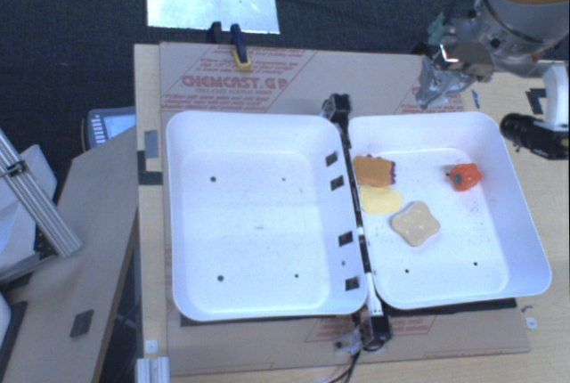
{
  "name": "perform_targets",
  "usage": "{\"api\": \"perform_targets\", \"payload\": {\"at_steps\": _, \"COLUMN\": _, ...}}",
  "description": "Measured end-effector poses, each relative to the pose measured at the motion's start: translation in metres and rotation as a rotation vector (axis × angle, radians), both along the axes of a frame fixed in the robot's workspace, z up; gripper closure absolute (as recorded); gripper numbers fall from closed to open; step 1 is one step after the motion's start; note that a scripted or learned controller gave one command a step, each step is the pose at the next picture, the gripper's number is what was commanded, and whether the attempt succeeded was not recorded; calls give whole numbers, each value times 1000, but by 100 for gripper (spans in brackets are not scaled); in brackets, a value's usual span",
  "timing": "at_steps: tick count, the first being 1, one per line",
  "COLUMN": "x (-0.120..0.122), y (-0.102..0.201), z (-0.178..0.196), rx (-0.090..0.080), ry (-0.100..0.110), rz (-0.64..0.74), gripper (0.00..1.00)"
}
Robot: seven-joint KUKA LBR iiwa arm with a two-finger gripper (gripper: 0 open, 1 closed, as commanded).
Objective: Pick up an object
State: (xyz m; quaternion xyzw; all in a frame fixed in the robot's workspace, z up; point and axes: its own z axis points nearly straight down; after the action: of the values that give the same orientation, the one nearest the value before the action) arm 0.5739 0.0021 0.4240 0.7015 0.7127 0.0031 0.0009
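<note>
Hovering beyond the right bin's far rim, my pincer hides its state; I cannot tell. Targeting the toast slice, I might nudge the touching yellow piece instead.

The arm comes in from the far right, its orange band high at the top edge and the grey wrist below it. The gripper hangs low at the end, pointing down, nothing between its 2 fingers.
</note>
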Motion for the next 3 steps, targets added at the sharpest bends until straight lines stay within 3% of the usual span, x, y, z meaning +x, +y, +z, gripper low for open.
{"api": "perform_targets", "payload": {"at_steps": 1, "x": 22, "y": 113, "z": 24, "rx": 2, "ry": -1, "rz": 1, "gripper": 100}}
{"api": "perform_targets", "payload": {"at_steps": 2, "x": -44, "y": 242, "z": 75, "rx": 4, "ry": 0, "rz": 4, "gripper": 100}}
{"api": "perform_targets", "payload": {"at_steps": 3, "x": -89, "y": 232, "z": 114, "rx": 1, "ry": 1, "rz": -9, "gripper": 100}}
